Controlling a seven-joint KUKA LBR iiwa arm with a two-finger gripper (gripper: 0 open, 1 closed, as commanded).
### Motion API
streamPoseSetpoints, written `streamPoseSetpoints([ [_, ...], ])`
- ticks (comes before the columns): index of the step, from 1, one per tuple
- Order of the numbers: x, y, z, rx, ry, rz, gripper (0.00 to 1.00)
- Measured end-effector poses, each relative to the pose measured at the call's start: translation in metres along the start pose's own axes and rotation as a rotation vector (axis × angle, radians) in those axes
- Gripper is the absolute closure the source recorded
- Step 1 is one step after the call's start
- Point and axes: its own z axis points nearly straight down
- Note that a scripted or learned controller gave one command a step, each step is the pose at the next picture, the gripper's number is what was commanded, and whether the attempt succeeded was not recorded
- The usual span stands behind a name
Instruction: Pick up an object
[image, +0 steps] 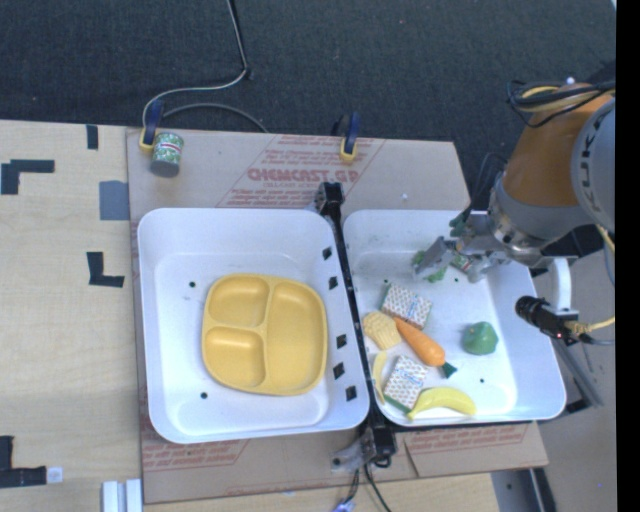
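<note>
The left bin holds 1 yellow divided plate. Right bin: carrot mid-bin, banana below it, green lump rightward (perhaps a pepper). Pincer above the carrot, splayed, gripping nothing.

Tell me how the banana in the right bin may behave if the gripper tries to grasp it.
The banana looks smooth and curved, so it may slip or turn between fingers. It lies against the bin wall, probably leaving little room.
</note>
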Motion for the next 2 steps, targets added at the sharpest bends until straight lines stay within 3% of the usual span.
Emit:
streamPoseSetpoints([
  [1, 0.015, -0.045, 0.104, -0.009, -0.002, 0.003, 0.0],
  [2, 0.033, -0.092, 0.115, -0.008, -0.002, 0.002, 0.0],
])
